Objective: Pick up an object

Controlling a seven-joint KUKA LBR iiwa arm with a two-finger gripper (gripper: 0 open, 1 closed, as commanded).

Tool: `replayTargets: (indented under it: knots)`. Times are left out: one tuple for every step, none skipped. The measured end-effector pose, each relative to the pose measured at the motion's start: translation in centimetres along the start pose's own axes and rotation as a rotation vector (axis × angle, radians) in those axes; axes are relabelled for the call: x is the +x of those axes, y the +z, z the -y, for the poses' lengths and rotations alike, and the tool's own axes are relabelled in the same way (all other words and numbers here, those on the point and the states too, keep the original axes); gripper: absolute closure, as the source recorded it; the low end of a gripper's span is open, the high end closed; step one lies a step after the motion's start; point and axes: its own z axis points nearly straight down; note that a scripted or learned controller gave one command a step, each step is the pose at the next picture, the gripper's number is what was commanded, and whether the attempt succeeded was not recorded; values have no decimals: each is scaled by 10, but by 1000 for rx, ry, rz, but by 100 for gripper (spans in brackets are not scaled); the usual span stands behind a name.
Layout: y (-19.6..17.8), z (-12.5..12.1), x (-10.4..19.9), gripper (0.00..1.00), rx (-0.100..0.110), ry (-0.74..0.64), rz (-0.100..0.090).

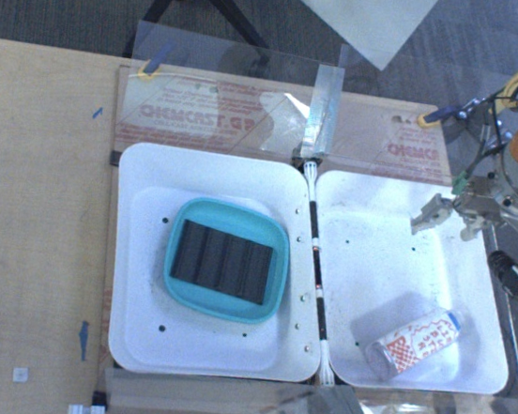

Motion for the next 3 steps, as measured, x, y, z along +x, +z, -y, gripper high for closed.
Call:
replayTargets:
  knots:
    - [0, 0, 0, 0, 0, 0, 0]
    - [-10, 65, -28, 0, 0, 99, 0]
    - [11, 119, -32, 0, 3, 318, -2]
